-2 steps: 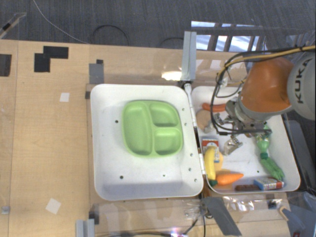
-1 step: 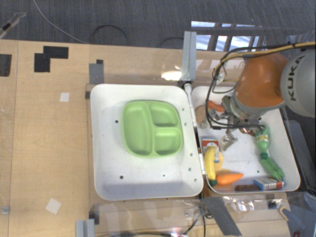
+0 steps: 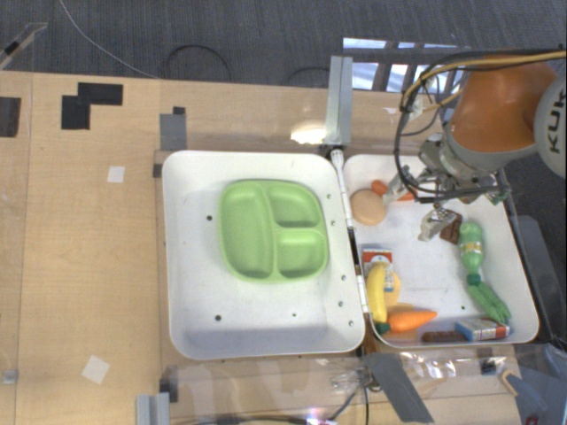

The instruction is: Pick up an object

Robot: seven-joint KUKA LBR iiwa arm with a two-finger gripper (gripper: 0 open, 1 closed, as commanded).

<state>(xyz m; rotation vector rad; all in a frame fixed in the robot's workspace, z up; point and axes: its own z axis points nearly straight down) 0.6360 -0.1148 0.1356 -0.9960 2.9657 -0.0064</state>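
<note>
Above the far part of the right bin [image 3: 524,277], reaching in with the grey arm [image 3: 496,104] and hanging the gripper [image 3: 436,226] low over the white floor. Not showing how wide the jaws are standing: cannot tell, and cannot tell whether anything is caught there.

Lying just right of the gripper, a small brown piece [image 3: 453,232], touching or nearly touching a green bottle [image 3: 470,246]. Trailing on from the bottle toward the near right corner, a leafy green vegetable [image 3: 490,301]. Sitting left of the gripper, near the dividing wall, a tan ball [image 3: 368,206], with a small orange thing [image 3: 379,187] just beyond it.

Crowding the near left of the same bin: a red and white carton [image 3: 376,257], a banana [image 3: 378,292] just below it, and a carrot [image 3: 409,319] touching the banana's near end. Resting along the near rim, a dark bar [image 3: 438,336] and a small box [image 3: 483,329].

Lying in the middle of the left bin [image 3: 190,308], well apart from the gripper, a green divided plate [image 3: 270,230].
</note>
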